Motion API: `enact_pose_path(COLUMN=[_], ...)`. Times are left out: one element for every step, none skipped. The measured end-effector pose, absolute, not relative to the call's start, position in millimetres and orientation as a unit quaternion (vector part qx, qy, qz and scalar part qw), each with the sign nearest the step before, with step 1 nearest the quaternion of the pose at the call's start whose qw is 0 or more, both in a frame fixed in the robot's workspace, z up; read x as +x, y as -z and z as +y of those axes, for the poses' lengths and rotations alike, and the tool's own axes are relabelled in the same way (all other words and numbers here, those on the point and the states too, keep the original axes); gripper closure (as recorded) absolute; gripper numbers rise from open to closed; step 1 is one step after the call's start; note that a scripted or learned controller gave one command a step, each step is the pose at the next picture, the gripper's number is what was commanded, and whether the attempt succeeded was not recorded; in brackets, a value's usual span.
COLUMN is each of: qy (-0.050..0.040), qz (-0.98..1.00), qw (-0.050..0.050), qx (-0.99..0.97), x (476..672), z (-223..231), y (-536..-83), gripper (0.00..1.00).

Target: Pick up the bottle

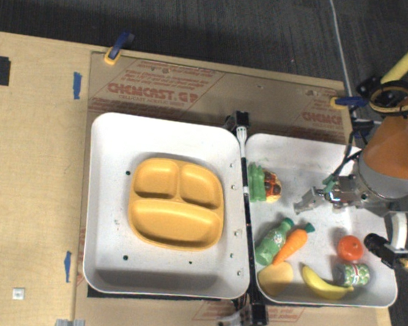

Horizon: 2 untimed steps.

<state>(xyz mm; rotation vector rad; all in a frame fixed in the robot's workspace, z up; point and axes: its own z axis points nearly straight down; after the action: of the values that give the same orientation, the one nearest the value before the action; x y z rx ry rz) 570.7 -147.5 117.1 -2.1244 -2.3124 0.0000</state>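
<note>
The bottle (pixel 273 240) lies on its side in the right bin (pixel 294 151), near that bin's left wall, a green plastic thing with its cap end pointing up and to the right. Nothing grips it, so the pick has not been made; by my reading the whole of the task is left: the reach, the closing and the lift.

A toy carrot (pixel 294 243) lies against the bottle's right side, touching it or nearly so, and a yellow piece (pixel 275 277) sits just below both. A banana (pixel 323 282) lies along the bin's lower edge, with a small green can (pixel 356 274) and a red tomato (pixel 351 247) beside it. Higher up, by the divider, is a green and orange toy (pixel 261 184) whose shape is hard to read.

The tool (pixel 316 199) hangs over the upper middle of the right bin, apart from the bottle and above and to the right of it. Whether it is released or clenched I cannot tell: it is a small tangle of metal and cable at this scale. Nothing shows between its tips.

The arm (pixel 401 149) is cut off at the picture's right side. The left bin (pixel 103 205) holds a yellow divided tray (pixel 177 201). Both bins rest on the worktop (pixel 25 173).
</note>
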Motion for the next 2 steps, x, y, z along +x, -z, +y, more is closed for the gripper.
enact_pose_path(qy=[0.0007,0.0020], qz=[-0.681,-0.514], qw=[-0.001,-0.001], qx=[-0.732,-0.858], x=[561.5,526.9], z=[-96,-97], y=[-87,-87], gripper=[0.00,0.00])
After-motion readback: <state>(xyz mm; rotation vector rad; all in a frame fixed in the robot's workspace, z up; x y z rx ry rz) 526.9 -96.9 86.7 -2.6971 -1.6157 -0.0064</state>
